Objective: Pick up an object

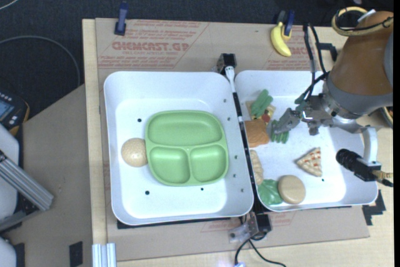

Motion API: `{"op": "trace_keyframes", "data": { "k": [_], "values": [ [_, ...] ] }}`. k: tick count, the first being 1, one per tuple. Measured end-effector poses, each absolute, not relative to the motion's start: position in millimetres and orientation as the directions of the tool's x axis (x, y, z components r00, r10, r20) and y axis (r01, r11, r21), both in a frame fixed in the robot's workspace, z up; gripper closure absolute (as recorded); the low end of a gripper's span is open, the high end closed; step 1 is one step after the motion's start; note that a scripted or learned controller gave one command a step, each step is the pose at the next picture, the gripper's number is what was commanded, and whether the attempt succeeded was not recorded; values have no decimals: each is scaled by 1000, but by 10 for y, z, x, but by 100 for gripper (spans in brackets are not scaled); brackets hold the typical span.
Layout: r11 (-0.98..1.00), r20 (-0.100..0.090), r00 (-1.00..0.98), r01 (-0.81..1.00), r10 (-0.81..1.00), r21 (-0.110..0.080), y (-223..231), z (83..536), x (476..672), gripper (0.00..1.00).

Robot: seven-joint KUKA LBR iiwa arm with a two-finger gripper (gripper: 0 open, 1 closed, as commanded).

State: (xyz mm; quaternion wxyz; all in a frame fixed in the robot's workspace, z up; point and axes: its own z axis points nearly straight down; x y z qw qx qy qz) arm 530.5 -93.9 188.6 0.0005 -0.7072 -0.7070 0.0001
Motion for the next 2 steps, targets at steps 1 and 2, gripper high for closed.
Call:
{"op": "trace_keyframes", "data": {
  "k": [1, 2],
  "values": [
    [-5, -2, 5, 1000, 1000, 0, -1239, 823, 4774, 0],
    [-2, -7, 2, 1000, 1000, 17, -1230, 995, 4834, 100]
  ]
}}
